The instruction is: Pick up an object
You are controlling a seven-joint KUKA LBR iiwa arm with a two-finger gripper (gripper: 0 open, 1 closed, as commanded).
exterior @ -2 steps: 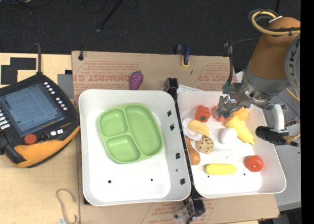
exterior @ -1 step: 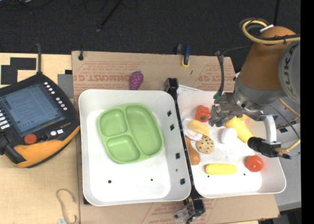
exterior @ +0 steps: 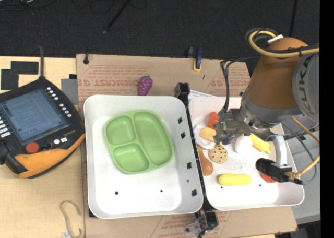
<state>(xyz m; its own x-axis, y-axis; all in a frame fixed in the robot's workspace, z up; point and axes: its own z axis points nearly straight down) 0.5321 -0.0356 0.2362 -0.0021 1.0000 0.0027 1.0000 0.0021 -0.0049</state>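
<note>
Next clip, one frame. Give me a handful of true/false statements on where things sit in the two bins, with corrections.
1. The green tray lies in the left bin. True.
2. The tool hangs over the left bin. False: it is over the right bin.
3. A cookie lies in the right bin. True.
4. The purple grapes lie on the tray. False: they lie on the cardboard behind the left bin.
5. A yellow piece lies near the right bin's front edge. True.
</note>
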